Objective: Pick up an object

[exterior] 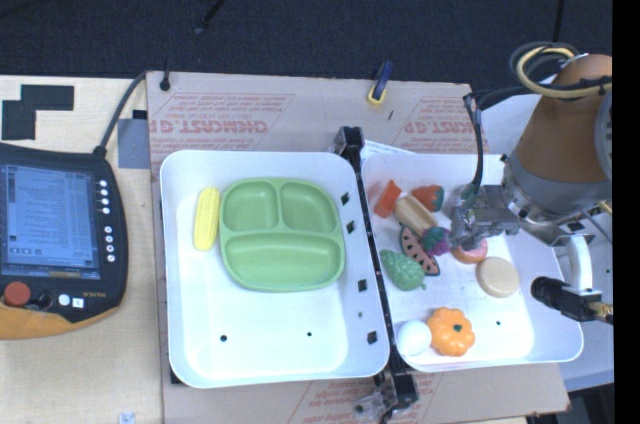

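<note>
While end effector [468, 230] hovered low over the right bin [545, 337], grip state unclear; donut [469, 252] looked light, rigid plastic, best pinched across its rim.

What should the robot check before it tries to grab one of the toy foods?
1. Tool is over the right bin, where the toy foods lie: ok.
2. Tool fingers open enough to fit a toy: cannot tell, too blurred.
3. Nothing caught in the tool already: cannot tell.
4. One clear target below: not ok, the watermelon slice, hot dog and pink donut crowd together under it.
5. Easier toys with space around them: ok, the orange pumpkin and round bun lie apart.
6. Green divided plate and yellow corn in the left bin are out of the way: ok.
</note>
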`<state>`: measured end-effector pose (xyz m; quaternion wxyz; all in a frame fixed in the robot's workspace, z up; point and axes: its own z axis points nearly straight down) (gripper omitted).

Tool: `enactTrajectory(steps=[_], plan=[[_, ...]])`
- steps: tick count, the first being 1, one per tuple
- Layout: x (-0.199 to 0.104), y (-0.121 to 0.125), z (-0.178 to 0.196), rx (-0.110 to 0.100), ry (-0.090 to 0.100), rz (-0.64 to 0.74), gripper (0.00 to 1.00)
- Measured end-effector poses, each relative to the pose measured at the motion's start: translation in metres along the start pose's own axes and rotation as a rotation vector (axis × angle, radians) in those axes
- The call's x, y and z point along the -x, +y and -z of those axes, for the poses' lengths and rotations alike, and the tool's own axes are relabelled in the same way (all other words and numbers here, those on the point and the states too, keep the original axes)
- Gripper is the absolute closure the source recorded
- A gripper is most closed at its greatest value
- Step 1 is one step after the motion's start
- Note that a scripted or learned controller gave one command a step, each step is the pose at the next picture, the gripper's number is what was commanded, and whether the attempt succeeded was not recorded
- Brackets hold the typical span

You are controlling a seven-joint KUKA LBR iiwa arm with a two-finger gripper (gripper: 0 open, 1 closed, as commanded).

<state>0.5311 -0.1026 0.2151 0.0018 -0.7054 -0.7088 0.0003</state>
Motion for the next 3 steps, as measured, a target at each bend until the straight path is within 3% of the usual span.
enactTrajectory(steps=[3], plan=[[-0.152, 0.069, 0.0, 0.001, -0.001, -0.001, 1.0]])
